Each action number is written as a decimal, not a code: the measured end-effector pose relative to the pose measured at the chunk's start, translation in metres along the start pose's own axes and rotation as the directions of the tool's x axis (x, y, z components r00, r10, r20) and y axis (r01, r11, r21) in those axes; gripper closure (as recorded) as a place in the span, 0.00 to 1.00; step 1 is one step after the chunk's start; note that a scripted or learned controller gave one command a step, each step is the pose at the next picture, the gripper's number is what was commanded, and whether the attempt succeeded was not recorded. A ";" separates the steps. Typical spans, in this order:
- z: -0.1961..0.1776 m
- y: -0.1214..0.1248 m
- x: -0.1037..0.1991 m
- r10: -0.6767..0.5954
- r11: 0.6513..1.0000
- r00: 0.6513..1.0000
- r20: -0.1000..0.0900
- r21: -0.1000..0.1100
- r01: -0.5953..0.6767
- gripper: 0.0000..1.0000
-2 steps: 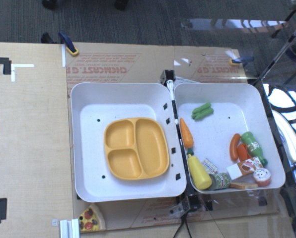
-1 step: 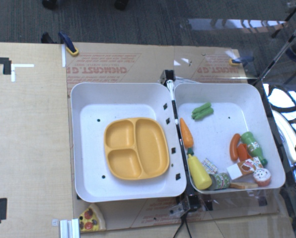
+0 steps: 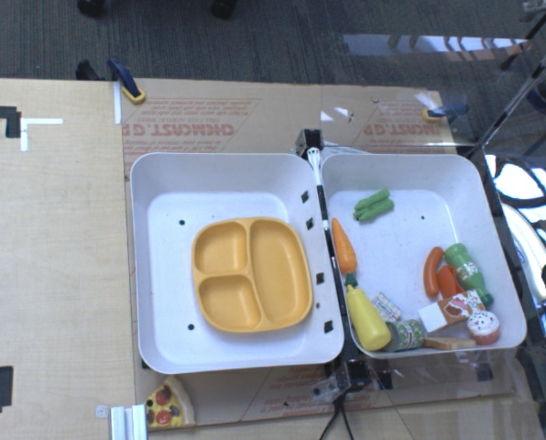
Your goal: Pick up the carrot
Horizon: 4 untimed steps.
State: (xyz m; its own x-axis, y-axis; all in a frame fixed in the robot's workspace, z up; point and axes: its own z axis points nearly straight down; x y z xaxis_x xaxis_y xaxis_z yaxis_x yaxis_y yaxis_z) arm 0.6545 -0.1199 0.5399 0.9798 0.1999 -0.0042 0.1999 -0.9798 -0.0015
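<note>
Orange and tapered, the carrot (image 3: pixel 343 247) lies in the right bin (image 3: pixel 456 177), hard against that bin's left wall, its thicker end toward the near side where a small green tip meets a yellow bottle (image 3: pixel 365 319). The bottle lies just beside the carrot on the near side, also close to the left wall. Farther back in the same bin, well apart from the carrot, sit some green bean pods (image 3: pixel 373 206). Along the right side of the bin a cluster of toy foods is packed together: a red-orange sausage (image 3: pixel 432 273), a green bottle (image 3: pixel 465 271) with a label, a small white carton (image 3: pixel 435 317), and a white and red cupcake (image 3: pixel 482 324) in the near right corner. A small packet (image 3: pixel 388 306) lies between the yellow bottle and this cluster. The left bin (image 3: pixel 163 181) holds a yellow divided plate (image 3: pixel 252 274) with three compartments, sitting near its middle. Both bins rest on a sheet of brown cardboard (image 3: pixel 209 117) laid over the pale wooden tabletop (image 3: pixel 49 264). A toy pizza slice (image 3: pixel 167 404) lies on the cardboard just in front of the left bin's near left corner. The state of the jaws cannot be told.
</note>
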 end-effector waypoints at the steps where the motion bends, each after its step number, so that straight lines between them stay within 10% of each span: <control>1: 0.001 -0.012 0.002 -0.001 1.000 1.000 0.002 0.000 0.001 0.00; 2: -0.007 -0.011 0.002 0.001 1.000 1.000 0.004 0.000 -0.001 1.00; 3: -0.007 -0.010 0.002 0.003 1.000 1.000 0.004 0.000 -0.003 0.00; 4: -0.015 -0.011 0.003 0.000 1.000 1.000 0.006 0.001 0.000 1.00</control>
State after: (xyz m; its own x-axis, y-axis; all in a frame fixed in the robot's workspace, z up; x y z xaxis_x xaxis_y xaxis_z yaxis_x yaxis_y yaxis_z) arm 0.6555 -0.1088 0.5550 0.9797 0.2001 -0.0099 0.2001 -0.9798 -0.0025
